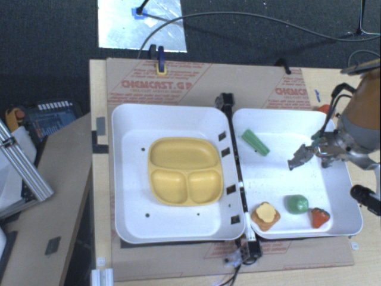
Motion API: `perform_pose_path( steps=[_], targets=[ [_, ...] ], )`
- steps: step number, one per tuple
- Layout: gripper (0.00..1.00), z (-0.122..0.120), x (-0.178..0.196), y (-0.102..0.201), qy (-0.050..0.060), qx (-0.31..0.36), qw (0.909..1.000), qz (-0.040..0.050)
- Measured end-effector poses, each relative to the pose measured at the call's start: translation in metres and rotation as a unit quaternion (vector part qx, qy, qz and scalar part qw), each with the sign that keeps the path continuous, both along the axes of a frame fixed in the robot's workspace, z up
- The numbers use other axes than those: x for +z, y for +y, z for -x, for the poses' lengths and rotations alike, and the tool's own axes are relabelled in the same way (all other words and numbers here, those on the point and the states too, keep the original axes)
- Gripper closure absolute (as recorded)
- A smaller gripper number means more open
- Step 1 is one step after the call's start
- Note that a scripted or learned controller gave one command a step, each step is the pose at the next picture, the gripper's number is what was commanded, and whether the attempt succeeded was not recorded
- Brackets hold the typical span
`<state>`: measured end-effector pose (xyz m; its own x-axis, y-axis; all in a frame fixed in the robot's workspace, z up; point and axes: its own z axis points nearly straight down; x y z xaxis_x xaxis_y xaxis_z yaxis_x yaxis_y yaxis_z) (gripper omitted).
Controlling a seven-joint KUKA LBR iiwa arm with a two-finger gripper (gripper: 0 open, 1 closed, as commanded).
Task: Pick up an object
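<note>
Front of right bin (pixel 348 228): a biscuit (pixel 265 214), a green ball (pixel 296 204) and a strawberry (pixel 319 217) lie in a row.
Left bin (pixel 128 159): a yellow tray (pixel 181 170) sits at its centre.
Pincer (pixel 297 159): hangs over mid-bin, nothing between its fingers; open or closed, cannot tell.
Far corner: a green block (pixel 255 142) lies apart.
Progress: judged unstarted; choosing, grasping and lifting all remain.

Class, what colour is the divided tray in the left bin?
Pale yellow divided plastic tray; the camera view shows it clearly.
</note>
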<state>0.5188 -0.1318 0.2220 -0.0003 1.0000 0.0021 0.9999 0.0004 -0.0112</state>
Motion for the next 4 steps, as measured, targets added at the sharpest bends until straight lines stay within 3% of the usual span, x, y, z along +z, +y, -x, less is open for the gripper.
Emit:
perform_pose_path(
  steps=[1, 4],
  targets=[
    [0.00, -0.003, 0.006, 0.000, -0.007, 0.001, 1.0000, 0.0011],
    [0.00, -0.001, -0.140, 0.007, -0.005, 0.000, 1.0000, 0.0005]
  ],
)
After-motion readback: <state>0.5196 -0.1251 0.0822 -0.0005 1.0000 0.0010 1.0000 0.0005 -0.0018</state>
